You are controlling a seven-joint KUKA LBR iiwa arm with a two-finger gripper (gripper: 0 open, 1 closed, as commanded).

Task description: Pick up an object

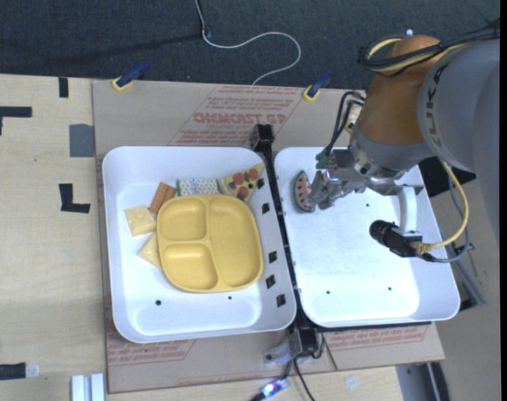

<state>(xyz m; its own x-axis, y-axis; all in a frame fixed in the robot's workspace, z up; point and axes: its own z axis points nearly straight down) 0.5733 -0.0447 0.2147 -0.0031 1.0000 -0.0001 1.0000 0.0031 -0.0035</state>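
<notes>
Yellow plastic forms the divided plate lying in the left bin, over crackers and small items. In the right bin, near its far left corner, a small round reddish object is seen touching the gripper; the claw's opening cannot be told.

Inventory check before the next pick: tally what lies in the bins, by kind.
Yellow divided tray: 1
Tan cracker-like pieces: about 3, partly hidden
Patterned flat pieces behind the tray: 2
Small round piece at the gripper: 1
Total: about 7

1 fixed overhead camera, slanted down on 2 white bins.
</notes>
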